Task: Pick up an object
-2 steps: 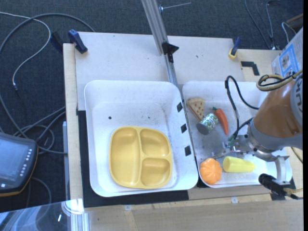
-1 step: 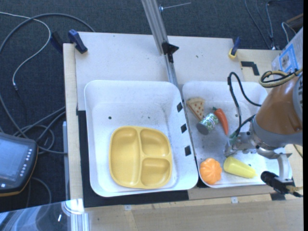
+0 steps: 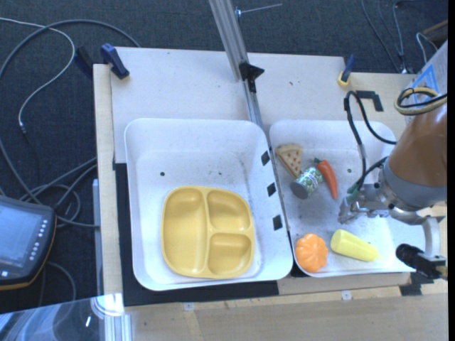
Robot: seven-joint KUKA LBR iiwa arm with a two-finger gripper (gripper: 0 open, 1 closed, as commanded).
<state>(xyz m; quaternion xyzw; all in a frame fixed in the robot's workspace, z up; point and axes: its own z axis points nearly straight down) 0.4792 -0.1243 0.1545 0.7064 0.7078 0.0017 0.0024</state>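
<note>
The gripper [image 3: 353, 209] hung low in the right bin [image 3: 370, 133], its grasp state impossible to tell. Just below it lay the yellow corn piece [image 3: 353, 246] (beside an orange pumpkin [image 3: 311, 252]), apart from the gripper.

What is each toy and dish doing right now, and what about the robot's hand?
Yellow plastic divided plate: flat in the left white bin.
Tan pizza-slice toy: lying in the right white bin.
Small green-labelled can: tipped on its side.
Orange carrot toy: lying beside the can.
Orange pumpkin toy: near the front rim.
Yellow corn-like toy: lying flat.
Gripper: low above the right bin, holding nothing visible.
</note>
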